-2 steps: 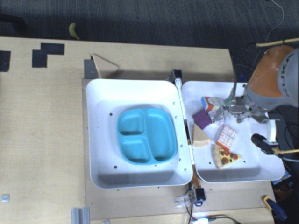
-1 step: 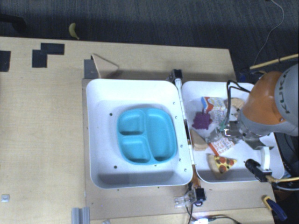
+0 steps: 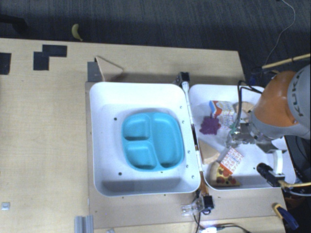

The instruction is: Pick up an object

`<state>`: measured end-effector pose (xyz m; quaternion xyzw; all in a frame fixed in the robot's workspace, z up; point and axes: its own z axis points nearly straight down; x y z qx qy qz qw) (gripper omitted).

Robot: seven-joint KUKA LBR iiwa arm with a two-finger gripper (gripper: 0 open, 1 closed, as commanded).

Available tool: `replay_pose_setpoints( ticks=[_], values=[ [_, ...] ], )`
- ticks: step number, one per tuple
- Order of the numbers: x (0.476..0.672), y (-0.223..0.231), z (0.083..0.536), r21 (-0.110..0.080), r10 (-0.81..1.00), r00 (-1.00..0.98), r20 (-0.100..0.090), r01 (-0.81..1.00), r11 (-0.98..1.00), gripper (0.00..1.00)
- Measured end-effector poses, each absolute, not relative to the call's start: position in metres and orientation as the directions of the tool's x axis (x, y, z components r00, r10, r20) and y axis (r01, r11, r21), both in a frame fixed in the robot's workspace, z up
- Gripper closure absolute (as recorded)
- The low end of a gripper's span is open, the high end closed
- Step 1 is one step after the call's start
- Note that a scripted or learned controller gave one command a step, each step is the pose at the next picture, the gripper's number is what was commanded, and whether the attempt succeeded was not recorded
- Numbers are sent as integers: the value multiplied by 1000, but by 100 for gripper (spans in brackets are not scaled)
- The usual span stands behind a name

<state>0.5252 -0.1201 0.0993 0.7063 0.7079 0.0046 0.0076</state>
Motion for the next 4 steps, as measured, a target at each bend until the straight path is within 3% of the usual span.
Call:
replay_pose_setpoints(
  ticks=[1,2,3,4],
  values=[
    [525,-120,99,16,1000,-2,-4,1000,2,0],
    [490,-90,88,15,1000,2,-6,1000,-2,0],
    [493,-89,100,21,1000,0,-6,1000,0,100],
    [573,-20,185,5,1000,-6,2,1000,6,100]
  ],
)
